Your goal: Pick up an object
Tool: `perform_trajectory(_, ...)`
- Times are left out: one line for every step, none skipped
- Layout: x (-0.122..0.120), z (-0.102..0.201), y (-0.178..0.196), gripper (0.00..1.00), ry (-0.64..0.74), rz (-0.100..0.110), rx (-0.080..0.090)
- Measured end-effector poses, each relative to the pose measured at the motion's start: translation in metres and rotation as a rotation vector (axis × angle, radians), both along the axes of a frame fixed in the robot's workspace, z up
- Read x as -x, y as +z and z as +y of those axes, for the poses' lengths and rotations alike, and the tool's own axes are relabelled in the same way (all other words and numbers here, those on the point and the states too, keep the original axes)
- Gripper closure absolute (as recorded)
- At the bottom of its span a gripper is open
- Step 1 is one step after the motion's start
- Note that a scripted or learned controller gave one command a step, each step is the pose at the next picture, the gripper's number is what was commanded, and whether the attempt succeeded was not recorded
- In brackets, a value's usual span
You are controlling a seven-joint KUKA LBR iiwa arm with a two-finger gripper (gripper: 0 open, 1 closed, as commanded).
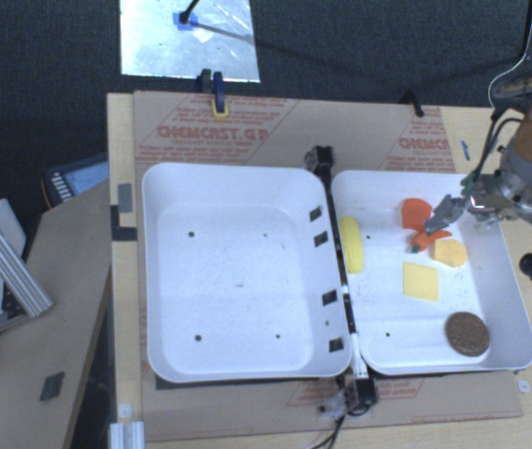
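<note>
The right bin (518, 316) holds several small objects. An orange piece (414, 210) lies near its back, with a small orange carrot-like piece (423, 241) just in front of it. A yellow wedge (451, 253) and a flat yellow square (421, 282) lie mid-bin, and a brown round cookie (467, 333) sits at the front right. A long yellow item (351, 244) rests against the left wall. My gripper (441, 215) reaches in from the right, low over the orange pieces, its tip right beside them. Nothing is visibly lifted.
The left bin (167, 195) stands beside the right one, joined by a black clipped divider (331, 269). A silver sheet (189, 24) lies beyond the bench. Cables hang at the upper right, and a metal rail (4, 260) stands at the far left.
</note>
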State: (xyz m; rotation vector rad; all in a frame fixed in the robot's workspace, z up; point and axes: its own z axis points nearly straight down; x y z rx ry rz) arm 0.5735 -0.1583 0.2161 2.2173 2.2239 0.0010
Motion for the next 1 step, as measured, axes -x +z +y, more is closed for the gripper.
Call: perform_trajectory(-0.0455, -0.0131, 0.1393, 0.00, 0.003, -0.018, 0.006)
